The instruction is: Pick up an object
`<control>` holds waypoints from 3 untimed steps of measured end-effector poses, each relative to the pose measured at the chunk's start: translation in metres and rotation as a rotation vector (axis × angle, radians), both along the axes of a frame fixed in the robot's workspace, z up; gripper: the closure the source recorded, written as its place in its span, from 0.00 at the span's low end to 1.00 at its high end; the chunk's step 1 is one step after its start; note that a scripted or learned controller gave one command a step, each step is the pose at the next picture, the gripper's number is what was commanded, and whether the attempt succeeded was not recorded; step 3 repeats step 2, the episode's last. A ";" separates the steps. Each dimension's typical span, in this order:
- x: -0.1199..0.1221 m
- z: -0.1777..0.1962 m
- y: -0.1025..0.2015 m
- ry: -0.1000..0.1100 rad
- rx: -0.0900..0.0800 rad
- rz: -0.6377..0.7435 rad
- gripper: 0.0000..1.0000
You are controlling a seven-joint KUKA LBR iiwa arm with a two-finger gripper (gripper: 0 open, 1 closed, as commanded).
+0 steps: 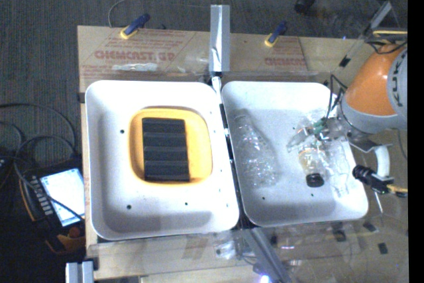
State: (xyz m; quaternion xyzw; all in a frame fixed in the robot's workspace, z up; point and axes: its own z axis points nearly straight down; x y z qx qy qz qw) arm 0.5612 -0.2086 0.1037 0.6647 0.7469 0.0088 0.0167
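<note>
In the right bin (278, 205) lie two clear plastic things. A crumpled clear bottle (254, 150) rests near the bin's left wall. A second clear bottle (323, 159) with a dark cap (314, 178) lies toward the right side. My gripper (322, 128) reaches in from the right, under the orange band (374, 84), and sits low over the upper end of that second bottle. Clear plastic glints around it, and I cannot make out whether anything is held. The left bin (106, 142) holds a yellow tray (138, 142) with a black ribbed block (165, 149) in it.
A metal divider post (219, 36) stands at the back between the bins. Two blue-and-yellow clamps (134, 25) (276, 32) grip the bench's rear edge. A tablet (56, 192) and cables lie on the floor at left. A white and black arm fitting (375, 172) overhangs the right bin's rim.
</note>
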 end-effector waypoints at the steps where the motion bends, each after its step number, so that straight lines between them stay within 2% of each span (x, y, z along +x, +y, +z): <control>1: 0.001 0.009 0.003 -0.001 0.004 0.003 1.00; 2: 0.009 0.098 0.065 0.037 0.008 0.070 1.00; 3: 0.009 0.098 0.065 0.037 0.008 0.070 1.00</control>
